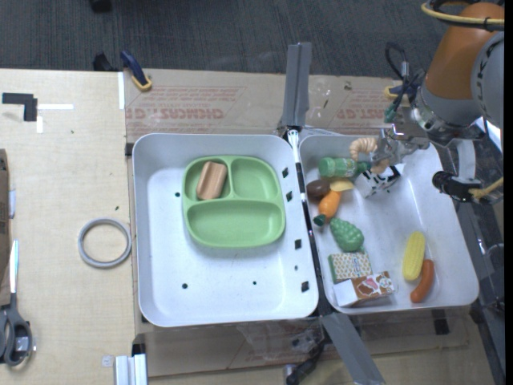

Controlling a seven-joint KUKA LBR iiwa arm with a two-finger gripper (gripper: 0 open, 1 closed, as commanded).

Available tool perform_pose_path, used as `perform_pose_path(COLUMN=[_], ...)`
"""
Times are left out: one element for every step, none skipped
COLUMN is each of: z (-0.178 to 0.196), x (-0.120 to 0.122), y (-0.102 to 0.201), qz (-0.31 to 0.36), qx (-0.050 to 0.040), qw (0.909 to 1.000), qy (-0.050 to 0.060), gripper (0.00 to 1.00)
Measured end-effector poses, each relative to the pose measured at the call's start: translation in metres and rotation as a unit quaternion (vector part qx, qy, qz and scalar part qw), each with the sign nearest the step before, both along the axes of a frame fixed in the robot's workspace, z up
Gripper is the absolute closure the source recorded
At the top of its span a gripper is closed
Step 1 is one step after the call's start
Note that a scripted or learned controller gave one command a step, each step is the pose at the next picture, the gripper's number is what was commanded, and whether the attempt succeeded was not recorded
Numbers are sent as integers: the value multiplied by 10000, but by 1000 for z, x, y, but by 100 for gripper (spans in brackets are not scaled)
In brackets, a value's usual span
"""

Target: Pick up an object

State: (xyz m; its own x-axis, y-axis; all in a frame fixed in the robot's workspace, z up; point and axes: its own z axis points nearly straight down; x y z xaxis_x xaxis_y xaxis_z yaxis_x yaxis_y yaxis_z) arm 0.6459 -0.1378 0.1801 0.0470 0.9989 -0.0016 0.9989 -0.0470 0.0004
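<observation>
My gripper hangs over the back of the right bin, below the orange-banded wrist. Right under it is a small black-and-white toy; I cannot tell whether they touch. To its left are a pale curled piece, a green bottle-shaped toy, a brown piece, a yellow piece, an orange piece and a knobbly green toy. Toward the front lie a corn cob, a red sausage and two small boxes.
The left bin holds a green divided plate with a tan bun in its back-left section. A metal divider stands between the bins. A grey ring and scissors lie on the bench at left.
</observation>
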Motion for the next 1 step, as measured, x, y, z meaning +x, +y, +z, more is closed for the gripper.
perform_pose_path(z=[27], x=[13], y=[62], qz=[-232], qx=[3], qw=[9997], qy=[2], gripper=[100])
